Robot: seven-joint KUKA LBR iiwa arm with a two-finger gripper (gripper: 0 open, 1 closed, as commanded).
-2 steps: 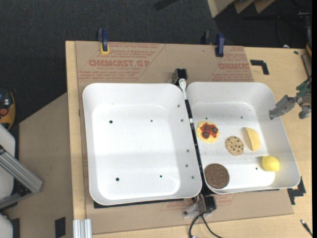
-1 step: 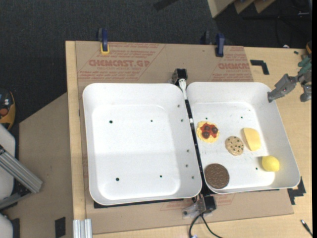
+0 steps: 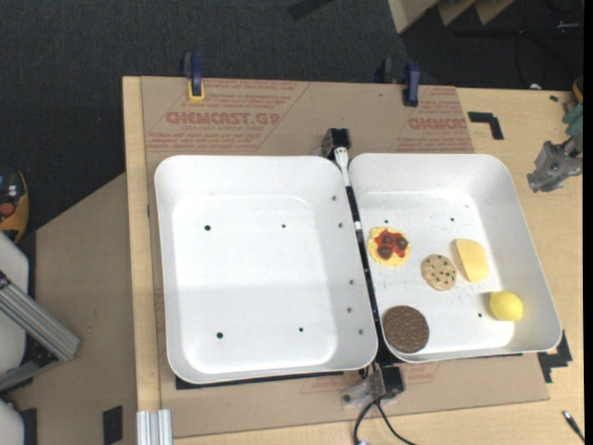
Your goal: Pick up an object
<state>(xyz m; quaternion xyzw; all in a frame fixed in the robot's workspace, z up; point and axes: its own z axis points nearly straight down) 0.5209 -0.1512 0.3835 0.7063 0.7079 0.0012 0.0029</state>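
Note:
Five small food toys lie in the right bin [image 3: 482, 179]. A small pizza with red topping [image 3: 389, 246] sits near the bin's left wall. To its right are a chocolate-chip cookie [image 3: 439, 272] and a yellow cheese wedge [image 3: 472, 260]. A yellow lemon [image 3: 506, 305] rests near the front right corner, and a round brown cookie [image 3: 406, 328] lies at the front left corner. My gripper [image 3: 554, 165] shows as a grey metal shape at the far right, over the bench beyond the bin's right rim, well apart from all the toys.
The left bin [image 3: 176, 248] stands beside the right one, with a black divider strip [image 3: 355, 225] between them. Blue clamps [image 3: 193, 68] [image 3: 410, 77] hold the brown board at the back. A cable [image 3: 375, 406] runs off the front edge.

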